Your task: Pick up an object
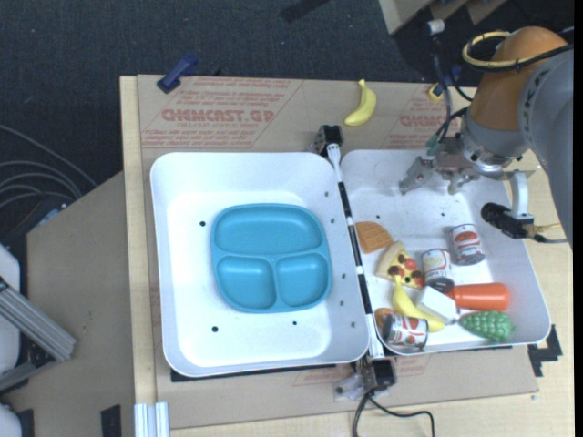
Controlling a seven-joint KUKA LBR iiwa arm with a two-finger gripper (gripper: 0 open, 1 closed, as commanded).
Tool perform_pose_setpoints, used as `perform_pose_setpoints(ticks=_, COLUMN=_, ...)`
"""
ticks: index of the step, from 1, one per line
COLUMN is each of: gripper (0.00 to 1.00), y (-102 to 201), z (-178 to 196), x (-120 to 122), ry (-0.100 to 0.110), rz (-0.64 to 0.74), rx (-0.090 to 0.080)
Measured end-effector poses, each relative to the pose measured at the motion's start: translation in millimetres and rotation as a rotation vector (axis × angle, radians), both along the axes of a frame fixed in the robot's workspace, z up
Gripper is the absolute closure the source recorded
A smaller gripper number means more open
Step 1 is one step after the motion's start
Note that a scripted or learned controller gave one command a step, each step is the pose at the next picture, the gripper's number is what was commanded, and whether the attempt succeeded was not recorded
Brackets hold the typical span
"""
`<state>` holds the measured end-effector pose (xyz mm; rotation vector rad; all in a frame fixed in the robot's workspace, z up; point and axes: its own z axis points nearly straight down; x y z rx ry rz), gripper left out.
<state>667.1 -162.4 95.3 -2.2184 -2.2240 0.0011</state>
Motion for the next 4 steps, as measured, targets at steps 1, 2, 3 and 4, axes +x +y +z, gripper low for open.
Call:
perform_pose_setpoints(ticks=1, gripper=0.00, y=-8.5, z=-10.5, x=-0.7, ry=0.001, rz=-0.003, rx=0.000)
perform_pose_setpoints(ticks=2, gripper=1.00, y=-8.1, z=0.2, x=0.2, ry=-0.002, rz=-0.002, rx=-0.001)
perform_pose_setpoints(ticks=3, gripper=0.00, y=-8.1, z=0.0, x=0.0, ry=-0.002, rz=-0.002, rx=-0.001)
perform_pose_setpoints(ticks=4, gripper=0.00, y=-14.0, z=-10.4, x=-0.7, ry=0.000, rz=-0.003, rx=0.000)
